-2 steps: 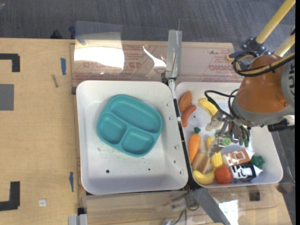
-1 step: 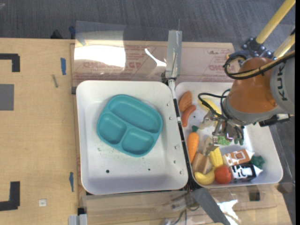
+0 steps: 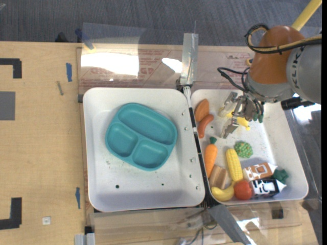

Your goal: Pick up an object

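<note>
Two shallow white bins are seen from above, side by side on a bench. The left bin carries a teal divided plate near its middle. The right bin carries a heap of toy food. Against its left wall lie an orange sausage, a second, redder one and a carrot. Along its near edge lie a corn cob, a bread piece, a banana, a tomato, a printed carton and a dark green piece. A green knobbly ball sits near the middle.

The gripper is held over the far part of the right bin, its fingers spread and pointed down. A small yellow piece is seen at the fingertips; whether it is truly gripped cannot be told.

The toys are judged light, hollow and stiff, with smooth plastic skins likely to slip. The yellow piece is judged best taken across its narrow width, near its middle. The rounded tomato and ball are judged likelier to roll out of the fingers
</note>
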Action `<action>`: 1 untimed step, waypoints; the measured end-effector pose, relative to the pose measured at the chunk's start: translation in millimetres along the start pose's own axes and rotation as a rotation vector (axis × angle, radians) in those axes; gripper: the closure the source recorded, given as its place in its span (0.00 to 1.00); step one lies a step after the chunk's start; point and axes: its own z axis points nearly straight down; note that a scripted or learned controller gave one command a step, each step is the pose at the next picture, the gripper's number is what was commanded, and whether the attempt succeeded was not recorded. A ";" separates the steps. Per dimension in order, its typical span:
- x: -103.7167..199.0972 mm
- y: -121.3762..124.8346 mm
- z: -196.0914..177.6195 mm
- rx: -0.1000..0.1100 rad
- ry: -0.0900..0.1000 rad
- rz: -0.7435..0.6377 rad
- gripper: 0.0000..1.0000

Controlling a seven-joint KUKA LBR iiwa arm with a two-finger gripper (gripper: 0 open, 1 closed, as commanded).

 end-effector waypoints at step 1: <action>11.4 0.2 0.8 -0.002 -0.030 0.048 0.00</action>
